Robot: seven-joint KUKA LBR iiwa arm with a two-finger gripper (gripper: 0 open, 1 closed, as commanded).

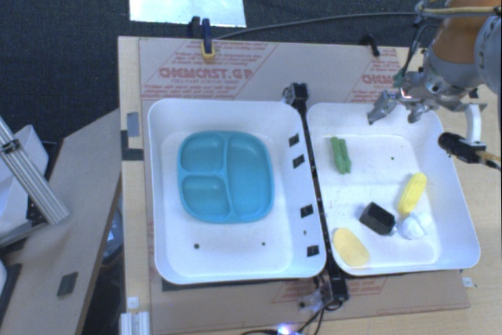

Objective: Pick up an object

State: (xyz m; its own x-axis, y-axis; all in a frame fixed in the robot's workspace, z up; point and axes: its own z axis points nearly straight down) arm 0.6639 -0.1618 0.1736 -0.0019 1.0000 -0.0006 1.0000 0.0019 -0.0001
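Dark carpet floor (63, 20) around wooden bench (86, 169)

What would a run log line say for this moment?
claw: open, nothing held | position: over right bin's far edge | nearest: green piece | left bin: blue tray

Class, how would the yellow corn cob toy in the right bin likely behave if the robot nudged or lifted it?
The yellow corn cob toy looks rounded and elongated, so a sideways nudge would probably roll it. Its bumpy surface may help grip. It lies close to a white ball, which may get knocked.
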